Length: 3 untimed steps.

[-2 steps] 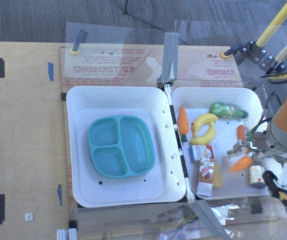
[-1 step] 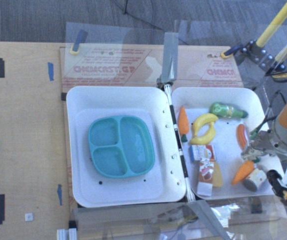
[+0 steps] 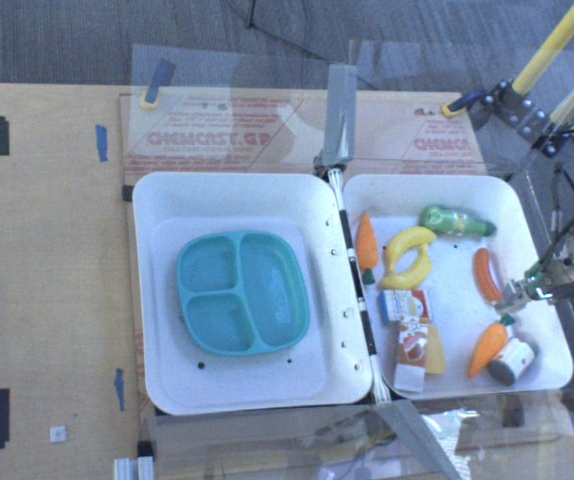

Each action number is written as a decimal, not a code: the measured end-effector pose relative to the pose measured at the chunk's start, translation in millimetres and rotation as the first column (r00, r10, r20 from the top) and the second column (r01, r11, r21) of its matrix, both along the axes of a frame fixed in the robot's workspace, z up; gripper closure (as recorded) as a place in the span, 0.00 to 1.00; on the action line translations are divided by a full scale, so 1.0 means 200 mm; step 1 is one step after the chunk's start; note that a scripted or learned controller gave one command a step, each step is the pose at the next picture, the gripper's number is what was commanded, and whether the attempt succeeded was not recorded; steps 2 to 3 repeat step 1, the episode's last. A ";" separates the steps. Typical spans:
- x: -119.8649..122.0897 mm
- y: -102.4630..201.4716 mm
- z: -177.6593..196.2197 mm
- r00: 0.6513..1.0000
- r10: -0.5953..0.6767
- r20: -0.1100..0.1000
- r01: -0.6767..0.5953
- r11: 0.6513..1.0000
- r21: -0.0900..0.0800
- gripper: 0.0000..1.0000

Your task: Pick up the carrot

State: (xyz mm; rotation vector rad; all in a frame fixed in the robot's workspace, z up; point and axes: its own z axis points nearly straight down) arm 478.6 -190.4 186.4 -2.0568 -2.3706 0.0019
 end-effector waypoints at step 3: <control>0.00 0.26 -0.02 0.946 0.324 -0.001 -0.324 0.946 0.003 1.00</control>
